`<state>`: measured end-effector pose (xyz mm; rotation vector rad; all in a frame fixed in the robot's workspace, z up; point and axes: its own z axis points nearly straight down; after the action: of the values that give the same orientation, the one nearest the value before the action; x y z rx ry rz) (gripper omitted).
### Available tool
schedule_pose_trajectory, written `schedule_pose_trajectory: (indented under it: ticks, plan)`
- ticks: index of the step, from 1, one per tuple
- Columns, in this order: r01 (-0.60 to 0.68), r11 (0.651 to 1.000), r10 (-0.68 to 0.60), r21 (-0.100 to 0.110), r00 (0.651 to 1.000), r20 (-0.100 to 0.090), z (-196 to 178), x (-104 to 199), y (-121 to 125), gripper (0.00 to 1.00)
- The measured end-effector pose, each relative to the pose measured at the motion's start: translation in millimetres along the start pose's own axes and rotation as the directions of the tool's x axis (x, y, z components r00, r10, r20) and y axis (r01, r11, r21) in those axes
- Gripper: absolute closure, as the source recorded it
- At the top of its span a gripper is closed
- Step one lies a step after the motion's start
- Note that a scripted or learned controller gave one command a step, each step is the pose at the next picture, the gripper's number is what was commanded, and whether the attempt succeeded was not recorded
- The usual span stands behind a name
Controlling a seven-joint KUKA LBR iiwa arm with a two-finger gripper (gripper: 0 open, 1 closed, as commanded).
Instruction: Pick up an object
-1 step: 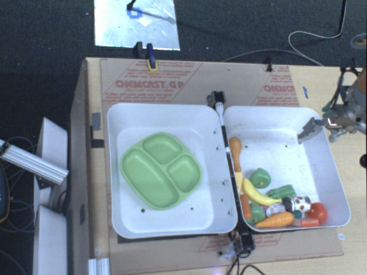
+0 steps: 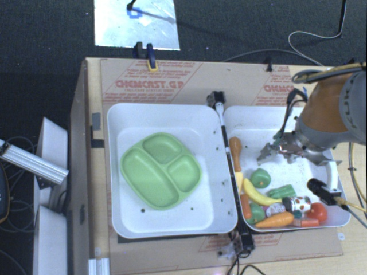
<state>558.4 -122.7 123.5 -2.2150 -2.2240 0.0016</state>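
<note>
A: Where is the thing to be picked? The task names none in particular.

B: Any of the heap in the right bin (image 2: 252, 122) would do. They crowd its near end: a yellow banana (image 2: 259, 195), a green round fruit (image 2: 260, 177) just above it, a carrot (image 2: 276, 220), a red tomato (image 2: 317, 212), and a brown-handled piece (image 2: 235, 149) lying along the divider.

A: And the gripper (image 2: 279, 149)?

B: It hangs over the bare upper middle of that same bin, near the green round fruit but apart from it — nothing lies between its parts. Whether the fingers are spread or closed I cannot tell; from this slant they read as a grey cluster (the wrist blocks much of it).

A: So how far along?

B: Early, I judge. The arm is in the right bin, yet no object is lifted or gripped. What is left is the whole grasp — settle on one item, descend, close, raise.

A: The left bin (image 2: 123, 119)?

B: It holds a green divided plate (image 2: 160, 169), well away from the arm. Both bins sit on the cardboard-covered desk (image 2: 166, 79).
</note>
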Motion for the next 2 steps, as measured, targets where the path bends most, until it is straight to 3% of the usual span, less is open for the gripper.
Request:
schedule_pose_trajectory:
  ticks: [1,2]
  plan:
    - [-0.003,1.0,0.003,-0.007,1.0,0.003,-80.7,-16.1,-35.9,0.0]
    - [-0.001,1.0,0.001,-0.001,1.0,0.0,0.5,19.3,-24.0,0.0]
